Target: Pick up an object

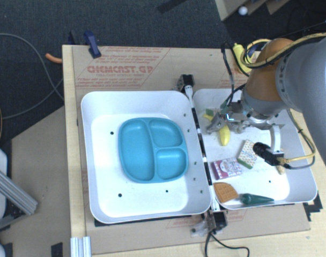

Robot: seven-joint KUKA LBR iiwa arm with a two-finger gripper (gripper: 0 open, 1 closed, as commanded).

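My gripper [221, 123] hangs over the far left part of the right bin [299, 189], with the grey arm and its orange band reaching in from the right. Just below its tip lies a small yellow banana-shaped piece [224, 137], touching or nearly touching it. A small green piece [208, 113] lies by the gripper's far side. Nearer the front are a patterned pale block [247, 153], a maroon and pink packet [227, 168], and a brush with a tan head [224, 191] and a green handle [258, 199].
The left bin [98, 191] holds a blue divided plate [152, 149]. A black clip [186, 82] sits at the far end of the ridge between the bins. The bins rest on a cardboard sheet [125, 63] bearing a blue clamp [91, 43].
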